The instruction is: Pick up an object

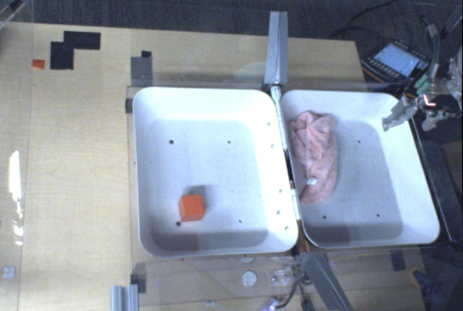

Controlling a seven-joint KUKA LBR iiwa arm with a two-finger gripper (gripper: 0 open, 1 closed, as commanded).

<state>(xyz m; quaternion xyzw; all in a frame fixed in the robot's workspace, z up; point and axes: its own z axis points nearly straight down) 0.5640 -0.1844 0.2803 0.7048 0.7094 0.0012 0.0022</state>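
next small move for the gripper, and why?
Probably move left and down toward the pink cloth. The gripper sits at the right bin's far right corner, off any object, and the cloth in that bin lies nearer than the orange block in the left bin.

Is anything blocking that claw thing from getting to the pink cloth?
Nothing visible does. The gripper sits at the right bin's far right corner, and only bare bin floor lies between it and the pink cloth bunched against that bin's left wall.

The end effector [400, 114] hangs at the view's right edge, pointing left.
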